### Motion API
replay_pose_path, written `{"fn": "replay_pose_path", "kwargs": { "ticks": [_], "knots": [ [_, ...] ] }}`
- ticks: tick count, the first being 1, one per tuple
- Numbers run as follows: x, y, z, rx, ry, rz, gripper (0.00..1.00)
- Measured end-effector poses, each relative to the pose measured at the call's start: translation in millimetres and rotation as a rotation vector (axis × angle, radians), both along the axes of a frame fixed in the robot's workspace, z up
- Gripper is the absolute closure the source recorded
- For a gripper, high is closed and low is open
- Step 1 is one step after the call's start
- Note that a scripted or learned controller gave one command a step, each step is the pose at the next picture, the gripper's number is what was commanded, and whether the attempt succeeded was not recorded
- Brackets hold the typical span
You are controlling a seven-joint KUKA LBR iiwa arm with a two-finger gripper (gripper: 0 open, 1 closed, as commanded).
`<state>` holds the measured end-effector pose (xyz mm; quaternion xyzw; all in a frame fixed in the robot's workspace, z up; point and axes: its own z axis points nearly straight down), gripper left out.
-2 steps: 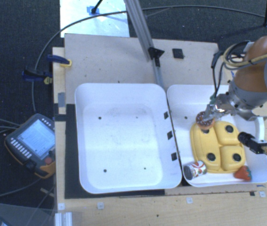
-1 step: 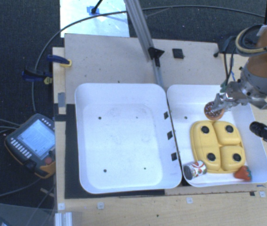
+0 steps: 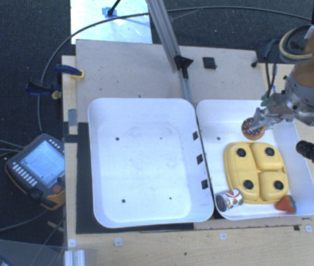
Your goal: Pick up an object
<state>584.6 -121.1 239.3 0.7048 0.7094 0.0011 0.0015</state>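
strawberry [image 3: 285, 204] and can [image 3: 229, 199] hug the right bin's [image 3: 217, 121] front edge; tool [image 3: 255, 124] over donut [image 3: 252, 128], grip unclear.

Both bins look like smooth white plastic with a soft sheen: the left bin [image 3: 140, 159] and the right bin [image 3: 217, 121]. The yellow tray [image 3: 256, 172] is glossy moulded plastic. The can [image 3: 229, 199] shines like metal. The worktop [image 3: 134, 68] is matt, pale board, like wood. The floor [image 3: 13, 37] is dark, rough carpet. The pole [image 3: 165, 29] is dull grey metal.
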Motion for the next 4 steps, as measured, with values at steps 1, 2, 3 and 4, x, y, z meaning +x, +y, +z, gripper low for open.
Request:
{"fn": "replay_pose_path", "kwargs": {
  "ticks": [1,2,3,4],
  "knots": [
    [13.0,54.8,6.2,0.002,0.001,0.004,1.00],
    [40.9,106.0,0.5,0.002,0.000,0.004,1.00],
    [52.1,165.5,1.6,0.002,0.000,0.003,1.00],
    [67.3,221.7,-17.6,0.001,0.001,0.003,1.00]
  ]
}}
